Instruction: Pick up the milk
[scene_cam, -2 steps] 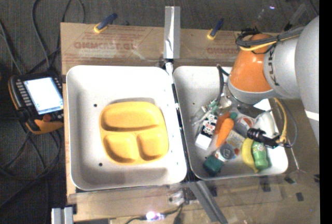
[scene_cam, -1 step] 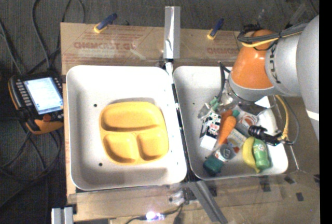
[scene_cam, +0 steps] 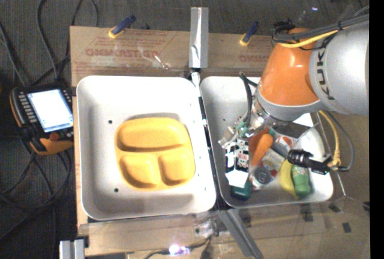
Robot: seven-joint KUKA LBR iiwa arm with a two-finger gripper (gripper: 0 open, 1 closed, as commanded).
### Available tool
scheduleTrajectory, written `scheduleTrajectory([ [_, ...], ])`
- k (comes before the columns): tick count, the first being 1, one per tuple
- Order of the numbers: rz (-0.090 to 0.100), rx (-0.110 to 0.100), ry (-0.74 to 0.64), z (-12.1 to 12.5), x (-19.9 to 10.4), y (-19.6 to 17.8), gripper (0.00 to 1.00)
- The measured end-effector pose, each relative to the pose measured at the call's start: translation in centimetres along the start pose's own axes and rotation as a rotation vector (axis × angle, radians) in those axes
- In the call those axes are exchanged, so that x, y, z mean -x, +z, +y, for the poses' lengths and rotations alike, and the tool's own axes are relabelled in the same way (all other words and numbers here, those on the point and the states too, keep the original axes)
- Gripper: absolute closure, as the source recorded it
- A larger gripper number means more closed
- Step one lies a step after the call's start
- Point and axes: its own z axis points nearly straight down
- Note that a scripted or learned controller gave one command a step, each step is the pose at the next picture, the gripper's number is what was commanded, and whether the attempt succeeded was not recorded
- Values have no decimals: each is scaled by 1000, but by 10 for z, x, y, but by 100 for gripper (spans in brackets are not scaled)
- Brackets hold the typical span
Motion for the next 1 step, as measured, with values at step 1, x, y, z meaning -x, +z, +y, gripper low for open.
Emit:
scheduleTrajectory([
  [1,1,0,1,0,0,-8,100],
])
